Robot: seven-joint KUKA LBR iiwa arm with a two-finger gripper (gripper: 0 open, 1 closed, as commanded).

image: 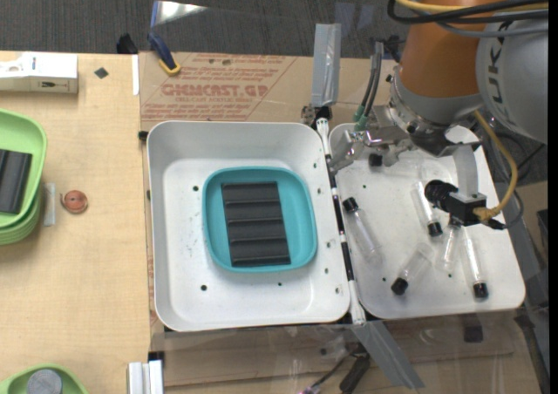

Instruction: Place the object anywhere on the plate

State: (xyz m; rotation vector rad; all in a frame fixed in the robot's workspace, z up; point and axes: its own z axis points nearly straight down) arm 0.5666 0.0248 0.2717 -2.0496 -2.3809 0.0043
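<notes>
A teal plate (302, 225) lies in the middle of the left white bin (174, 244). A black ridged block (255, 223) rests flat on the plate. Several clear tubes with black caps lie scattered in the right bin (388, 209): one near its left wall (358, 225), one toward the front (410, 272), one at the right (476, 268). My gripper (377, 145) hangs over the back left part of the right bin, under the grey wrist and orange band. Nothing shows as held in it.
Stacked green dishes (19, 183) holding a dark object sit at the far left, with a small orange disc (75, 201) beside them. A white box (39, 74) lies at the back left. Printed cardboard (227, 87) lies behind the left bin.
</notes>
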